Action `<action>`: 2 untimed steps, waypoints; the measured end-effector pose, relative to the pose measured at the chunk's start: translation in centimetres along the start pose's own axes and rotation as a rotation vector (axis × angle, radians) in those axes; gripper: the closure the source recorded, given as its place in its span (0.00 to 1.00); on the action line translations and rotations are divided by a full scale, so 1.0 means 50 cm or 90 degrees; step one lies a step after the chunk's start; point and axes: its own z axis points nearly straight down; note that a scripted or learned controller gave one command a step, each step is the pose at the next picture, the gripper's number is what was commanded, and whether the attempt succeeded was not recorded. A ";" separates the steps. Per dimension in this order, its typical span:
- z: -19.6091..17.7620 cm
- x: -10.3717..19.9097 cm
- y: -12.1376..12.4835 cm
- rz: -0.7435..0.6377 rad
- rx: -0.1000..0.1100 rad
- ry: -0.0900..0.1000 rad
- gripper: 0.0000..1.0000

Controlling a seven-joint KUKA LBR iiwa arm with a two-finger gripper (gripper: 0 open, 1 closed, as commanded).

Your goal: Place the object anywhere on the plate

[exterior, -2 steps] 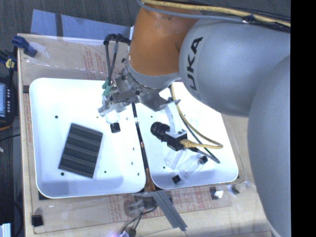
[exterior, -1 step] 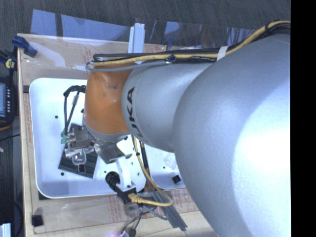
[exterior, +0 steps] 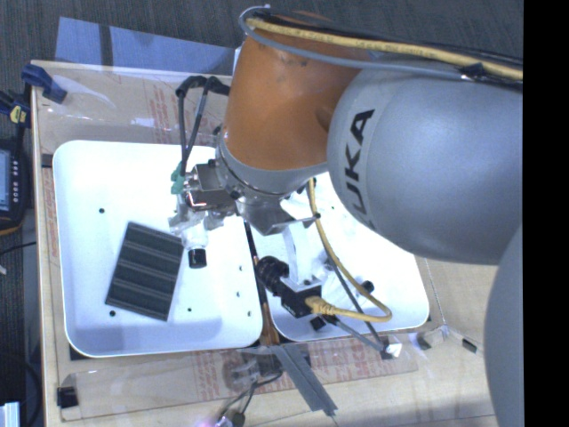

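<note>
Nearest the camera looms one grey arm (exterior: 418,140), by which the right bin (exterior: 400,305) is largely hidden. One gripper (exterior: 197,225) is seen over the left bin (exterior: 80,176); its grasp cannot be told. One dark ribbed plate (exterior: 145,269) lies at eight o'clock of it. Were the object, unidentified, released here, the plate could be missed. Two bins are counted.

The plate (exterior: 145,270) is a dark grey ribbed rectangle; it lies flat and tilted in the left bin (exterior: 80,238); a small black object (exterior: 196,258) sits just right of it.

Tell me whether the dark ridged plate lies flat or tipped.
Flat: the dark ridged plate rests on the left bin's floor, beside the gripper.
</note>
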 end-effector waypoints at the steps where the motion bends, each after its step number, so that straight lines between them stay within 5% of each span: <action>1: -0.127 0.005 -0.014 0.234 -0.001 0.000 1.00; 2: 0.097 0.136 -0.005 0.299 0.004 -0.003 1.00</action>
